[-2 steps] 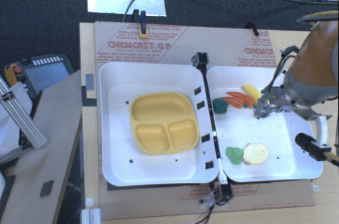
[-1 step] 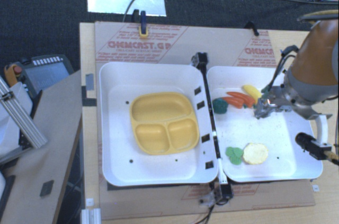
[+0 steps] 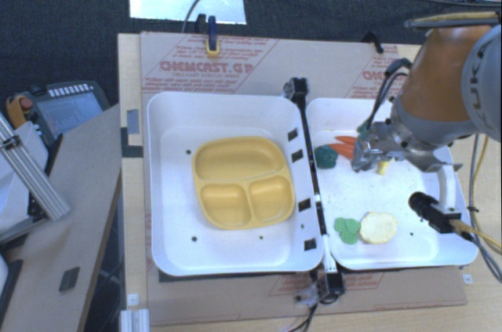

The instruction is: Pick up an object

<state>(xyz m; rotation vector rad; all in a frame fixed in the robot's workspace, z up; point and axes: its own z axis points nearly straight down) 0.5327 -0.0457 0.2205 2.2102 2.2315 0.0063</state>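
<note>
Flanking the jaws [image 3: 367, 158]: carrot [image 3: 343, 141], teal piece [image 3: 326, 157], yellow slice [image 3: 378, 228].

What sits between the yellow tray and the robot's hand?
In the camera view, the black divider where the bins meet, then a teal object, lie between the yellow tray and the hand.

Bins [image 3: 169, 189]: white plastic, smooth, faint sheen.
Divided tray [image 3: 239, 181]: yellow plastic, matt, smooth.
Board under bins [image 3: 259, 60]: brown cardboard with red print, dull.
Floor [image 3: 63, 1]: dark carpet, rough.
Arm band [image 3: 443, 75]: orange, glossy.
Gripper [image 3: 365, 158]: bare metal, shiny.
</note>
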